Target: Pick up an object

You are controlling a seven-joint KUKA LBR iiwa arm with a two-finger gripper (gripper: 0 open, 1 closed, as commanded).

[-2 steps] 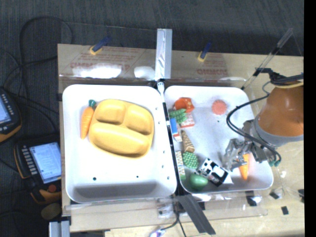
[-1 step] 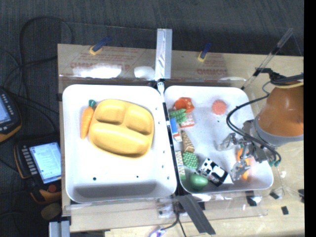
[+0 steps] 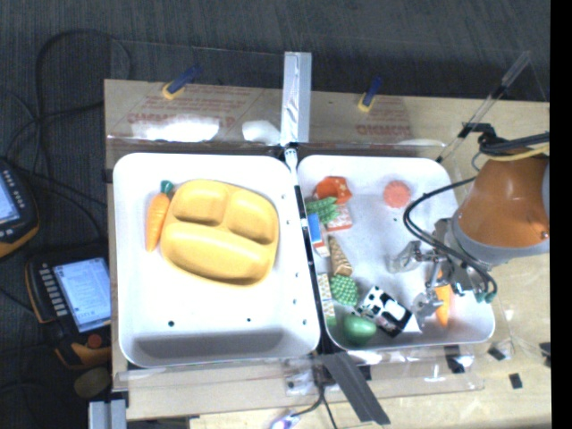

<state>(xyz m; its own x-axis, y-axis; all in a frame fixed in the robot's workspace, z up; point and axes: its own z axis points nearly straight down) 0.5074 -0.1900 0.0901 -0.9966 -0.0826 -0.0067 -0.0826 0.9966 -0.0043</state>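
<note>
gripper: the gripper [image 3: 435,284] is low over the right bin [image 3: 407,172], near its front right corner, arm coming in from the right

fingers: honestly can't tell if they're spread or closed, it's a tangle of metal and cable from up here

nearest thing: a small orange piece [image 3: 442,304] sits right under/at the fingertips, long axis roughly upright in the view, pointing toward the front wall. can't see it actually pinched, so I wouldn't call it held

other stuff: cow toy [image 3: 385,308] just left of the gripper, green ball [image 3: 359,328] further left by the front wall, pink disc [image 3: 398,193] well apart toward the back

left bin: yellow tray [image 3: 221,231] and a carrot [image 3: 157,219], way off on the far side

what it turns on: my guess is the orange piece is the target since it's basically straight below, so it's a drop-and-close, not a sideways reach
</note>
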